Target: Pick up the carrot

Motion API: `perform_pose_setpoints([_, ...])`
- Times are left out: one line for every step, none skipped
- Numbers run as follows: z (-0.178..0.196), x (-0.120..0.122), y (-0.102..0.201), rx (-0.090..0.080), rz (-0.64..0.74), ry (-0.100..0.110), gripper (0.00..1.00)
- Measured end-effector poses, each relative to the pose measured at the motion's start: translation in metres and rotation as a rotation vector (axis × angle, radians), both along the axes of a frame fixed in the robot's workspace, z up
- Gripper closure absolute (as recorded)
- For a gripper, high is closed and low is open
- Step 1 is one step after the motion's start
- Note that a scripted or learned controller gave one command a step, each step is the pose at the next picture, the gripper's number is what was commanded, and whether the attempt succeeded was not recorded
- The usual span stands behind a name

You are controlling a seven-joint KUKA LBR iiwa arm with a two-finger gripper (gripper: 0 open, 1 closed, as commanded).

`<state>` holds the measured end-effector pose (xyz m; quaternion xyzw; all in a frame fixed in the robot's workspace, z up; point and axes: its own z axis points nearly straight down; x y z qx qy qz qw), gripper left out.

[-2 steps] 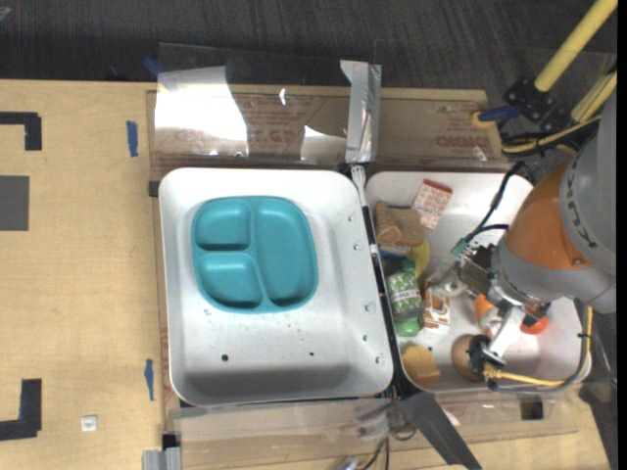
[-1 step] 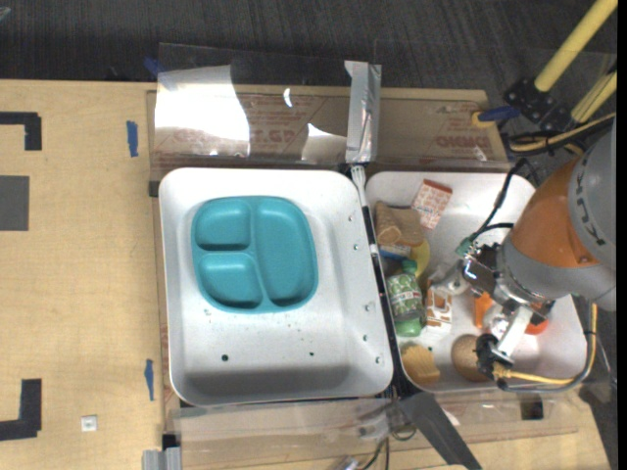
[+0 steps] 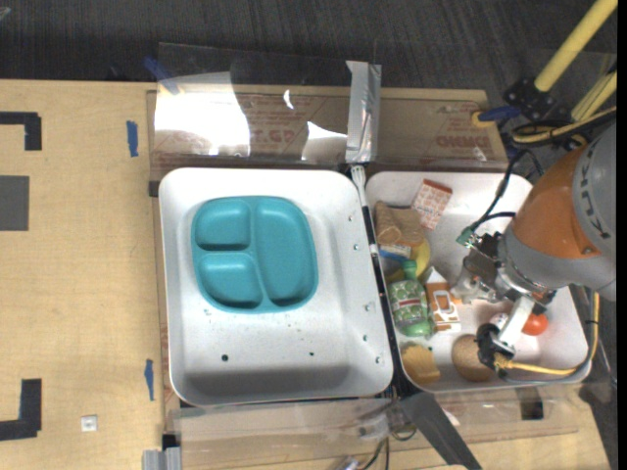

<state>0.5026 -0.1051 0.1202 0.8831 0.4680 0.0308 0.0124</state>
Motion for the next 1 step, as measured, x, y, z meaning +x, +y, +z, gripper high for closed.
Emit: perform_pose_setpoints([-0.0306,0.0117,0.0067,-0.021,0.203,0.052,1.0])
